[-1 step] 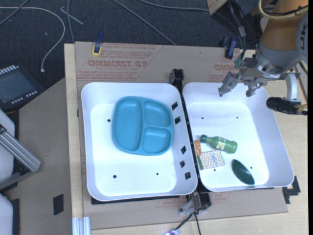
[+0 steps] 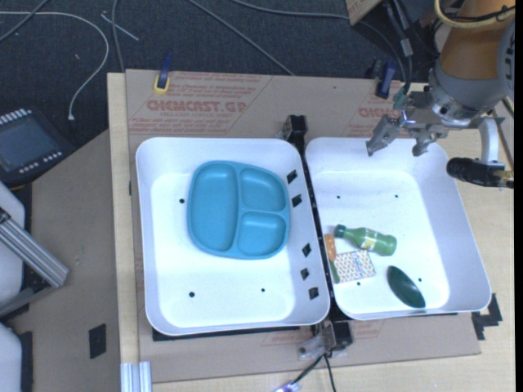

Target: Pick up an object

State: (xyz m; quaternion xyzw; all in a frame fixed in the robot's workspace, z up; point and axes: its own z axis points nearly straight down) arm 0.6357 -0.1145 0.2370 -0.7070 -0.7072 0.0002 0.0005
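My gripper [image 2: 400, 141] hangs open over the far edge of the right bin [image 2: 441, 202], its two grey fingers spread with nothing between them. Near the bin's front left lie a small green bottle [image 2: 366, 238] on its side, a patterned white packet [image 2: 355, 265] with an orange edge, and a dark green oval object [image 2: 405, 287]. All three sit well below and in front of the gripper.
The left bin [image 2: 163, 219] holds a blue divided plate [image 2: 239, 209]. Black clips run along the seam between the bins [image 2: 304, 219]. Cables trail across the dark floor behind the bench, and a black cylinder [image 2: 478, 171] sticks out at the right.
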